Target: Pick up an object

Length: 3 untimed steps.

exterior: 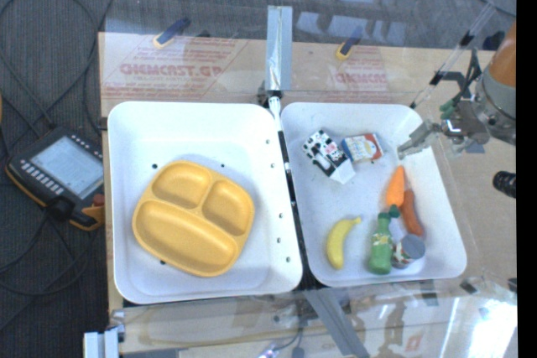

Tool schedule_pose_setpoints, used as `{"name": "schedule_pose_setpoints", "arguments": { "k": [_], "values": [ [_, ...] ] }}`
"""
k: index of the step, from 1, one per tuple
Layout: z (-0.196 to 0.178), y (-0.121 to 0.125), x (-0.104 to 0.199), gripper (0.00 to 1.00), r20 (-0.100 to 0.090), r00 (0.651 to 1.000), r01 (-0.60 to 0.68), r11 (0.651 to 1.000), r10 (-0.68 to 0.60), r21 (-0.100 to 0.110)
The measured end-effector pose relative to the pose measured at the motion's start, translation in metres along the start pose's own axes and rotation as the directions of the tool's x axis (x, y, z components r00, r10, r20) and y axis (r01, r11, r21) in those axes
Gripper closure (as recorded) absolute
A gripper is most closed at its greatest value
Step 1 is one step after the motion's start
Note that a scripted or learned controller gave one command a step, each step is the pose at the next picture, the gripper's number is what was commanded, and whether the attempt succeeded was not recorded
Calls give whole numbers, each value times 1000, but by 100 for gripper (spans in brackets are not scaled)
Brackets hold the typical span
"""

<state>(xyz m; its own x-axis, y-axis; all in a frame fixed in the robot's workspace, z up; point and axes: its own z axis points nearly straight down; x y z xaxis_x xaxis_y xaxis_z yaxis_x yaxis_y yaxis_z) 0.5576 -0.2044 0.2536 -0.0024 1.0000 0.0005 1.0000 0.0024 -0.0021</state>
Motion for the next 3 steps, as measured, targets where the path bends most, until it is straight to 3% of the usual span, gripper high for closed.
{"name": "schedule_pose_setpoints", "arguments": {
  "k": [1,2,3],
  "values": [
    [103,13,-12,0,2,999,-43,999,43,2],
    [157,33,-8,0,-5,1000,21,1000,-21,-6],
    [150,33,-7,100,-5,1000,23,1000,-23,-4]
  ]
}}
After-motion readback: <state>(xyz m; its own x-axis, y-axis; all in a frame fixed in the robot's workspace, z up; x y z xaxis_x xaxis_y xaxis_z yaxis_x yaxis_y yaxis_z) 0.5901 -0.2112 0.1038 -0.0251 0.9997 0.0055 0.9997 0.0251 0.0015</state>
